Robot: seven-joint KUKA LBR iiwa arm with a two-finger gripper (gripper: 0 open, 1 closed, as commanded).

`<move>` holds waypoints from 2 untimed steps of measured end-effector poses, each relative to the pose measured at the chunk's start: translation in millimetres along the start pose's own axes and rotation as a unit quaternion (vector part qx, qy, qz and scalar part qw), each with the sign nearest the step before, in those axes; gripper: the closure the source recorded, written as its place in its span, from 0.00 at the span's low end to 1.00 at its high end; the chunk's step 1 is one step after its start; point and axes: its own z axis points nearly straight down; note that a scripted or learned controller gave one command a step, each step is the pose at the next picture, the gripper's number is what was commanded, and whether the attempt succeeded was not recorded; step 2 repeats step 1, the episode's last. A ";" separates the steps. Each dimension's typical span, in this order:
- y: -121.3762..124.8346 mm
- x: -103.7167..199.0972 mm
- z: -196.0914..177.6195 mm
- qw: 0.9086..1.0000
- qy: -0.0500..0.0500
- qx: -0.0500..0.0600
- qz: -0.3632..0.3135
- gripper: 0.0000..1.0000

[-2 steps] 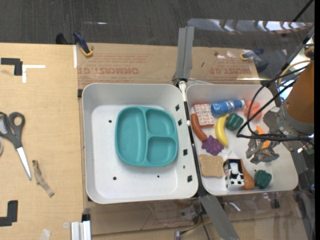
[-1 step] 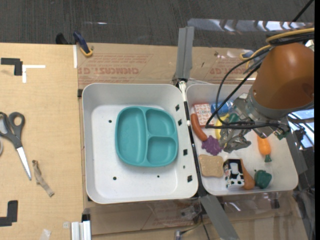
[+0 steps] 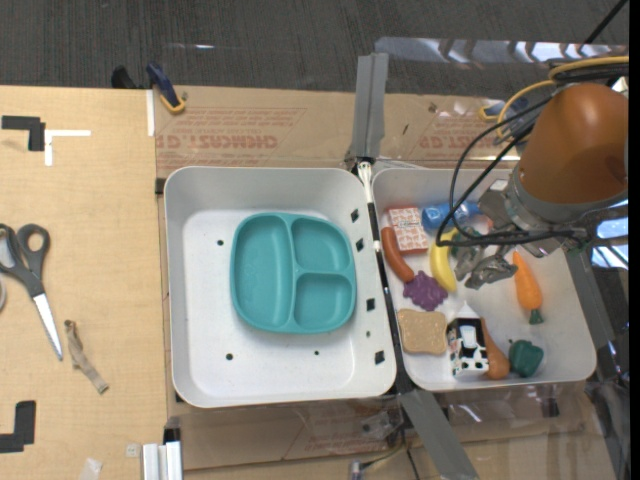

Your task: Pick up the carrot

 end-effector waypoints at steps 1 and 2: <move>-58.7 45.9 -109.5 1.000 -0.001 0.001 0.021 1.00; -58.7 45.9 -109.5 1.000 -0.001 0.001 0.021 1.00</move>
